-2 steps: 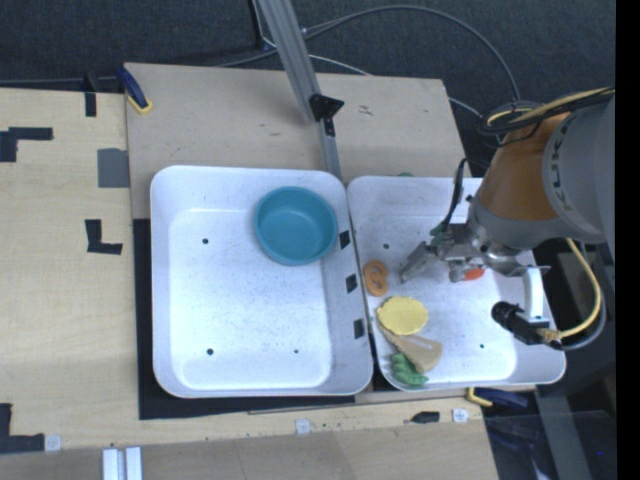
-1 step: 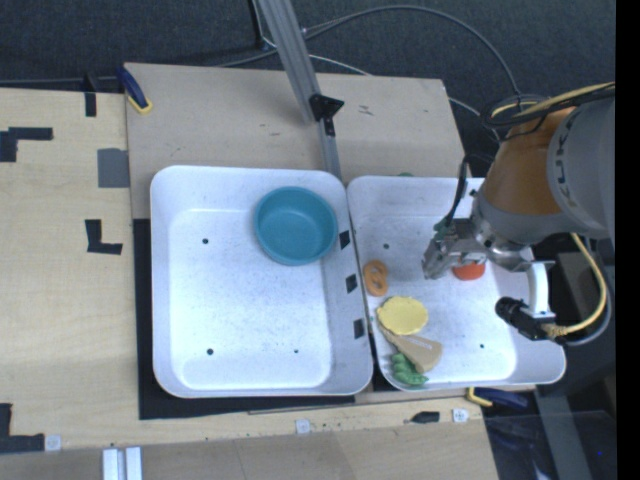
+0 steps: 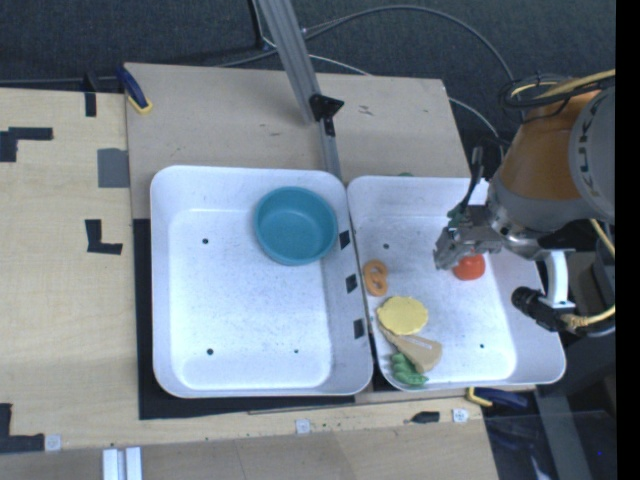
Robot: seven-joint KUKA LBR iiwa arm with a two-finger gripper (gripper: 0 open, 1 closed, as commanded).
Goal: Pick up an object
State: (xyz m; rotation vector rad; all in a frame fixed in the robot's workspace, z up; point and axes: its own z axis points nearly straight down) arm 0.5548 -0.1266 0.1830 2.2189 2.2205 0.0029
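A: What sits in the 2 bins, and what are the things like?

B: The left bin (image 3: 190, 368) is shallow white plastic with fine speckles and rounded corners. In its upper part stands a round blue bowl (image 3: 295, 225), smooth and matte. The right bin (image 3: 530, 368) is of the same make. It carries a small orange ring (image 3: 375, 277) near its left wall, a flat yellow disc (image 3: 402, 315) below that, a tan wedge (image 3: 418, 348) under the disc, and a knobbly green piece (image 3: 405, 370) at the lower rim.

A: And the surface around them?

B: A pale wooden worktop (image 3: 60, 268) with black tape marks on its left part. A tan board (image 3: 230, 118) lies behind the bins and a dark mat under them. A grey metal bar (image 3: 290, 48) slants down to the seam between the bins. Dark carpet and loose cables show at the top.

A: Where is the red object against the gripper?

B: The red object (image 3: 469, 266), small and rounded, is in the upper right part of the right bin. The gripper (image 3: 456, 249) is right over it, touching or nearly so; the red shows just below and to the right of the grey metal tips. Whether the tips are spread or pressed together, I cannot tell.
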